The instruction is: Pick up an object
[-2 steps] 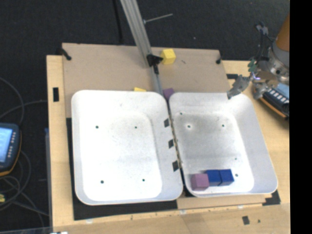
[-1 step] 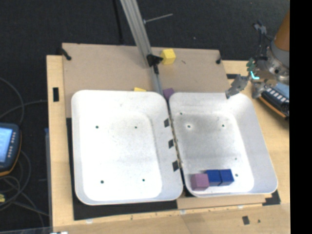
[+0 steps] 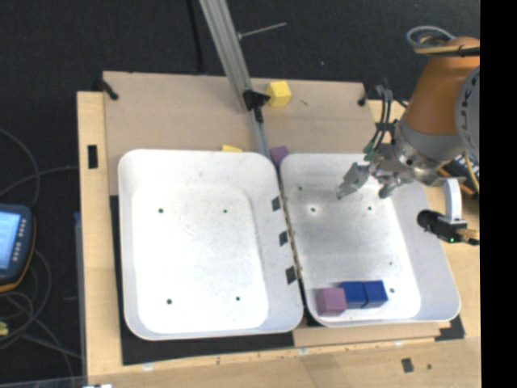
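In the right bin (image 3: pixel 420 297), against its near edge, lie a purple block (image 3: pixel 330 300) and two blue blocks (image 3: pixel 353 293) (image 3: pixel 374 292), side by side and touching. My gripper (image 3: pixel 368 184) hangs over the far part of that same bin, well away from the blocks. Its two fingers (image 3: pixel 348 183) are spread apart, open, with nothing between them.
The left bin (image 3: pixel 137 217) lies beside the right one. On the bench behind the bins are a yellow block (image 3: pixel 279 94), a small yellow piece (image 3: pixel 232 148) and a purple piece (image 3: pixel 279 153). A slanted metal rail (image 3: pixel 229 47) rises at the back centre.
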`<state>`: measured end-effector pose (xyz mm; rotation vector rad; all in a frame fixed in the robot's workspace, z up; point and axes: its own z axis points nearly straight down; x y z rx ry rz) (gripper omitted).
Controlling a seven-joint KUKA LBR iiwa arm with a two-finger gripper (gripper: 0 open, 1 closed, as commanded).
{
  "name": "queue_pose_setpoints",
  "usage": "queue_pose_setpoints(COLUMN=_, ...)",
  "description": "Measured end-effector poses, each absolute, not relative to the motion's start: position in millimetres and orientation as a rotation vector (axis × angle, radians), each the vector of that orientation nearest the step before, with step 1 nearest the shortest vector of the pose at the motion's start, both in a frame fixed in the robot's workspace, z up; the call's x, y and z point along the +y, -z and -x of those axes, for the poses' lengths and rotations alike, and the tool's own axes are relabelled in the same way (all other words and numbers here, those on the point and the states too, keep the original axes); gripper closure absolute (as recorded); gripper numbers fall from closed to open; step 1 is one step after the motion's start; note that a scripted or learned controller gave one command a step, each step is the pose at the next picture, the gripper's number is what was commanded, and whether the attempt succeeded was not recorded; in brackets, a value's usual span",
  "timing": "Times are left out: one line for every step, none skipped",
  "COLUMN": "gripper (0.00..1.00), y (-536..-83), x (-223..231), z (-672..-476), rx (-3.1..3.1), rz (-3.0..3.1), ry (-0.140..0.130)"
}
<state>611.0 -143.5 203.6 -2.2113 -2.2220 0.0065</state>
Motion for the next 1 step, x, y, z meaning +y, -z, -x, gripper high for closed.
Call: queue_pose_setpoints(gripper=0.0, y=-147.8, x=-174.3, z=-521.8, rx=-2.211, rz=2.224, ry=-0.009)
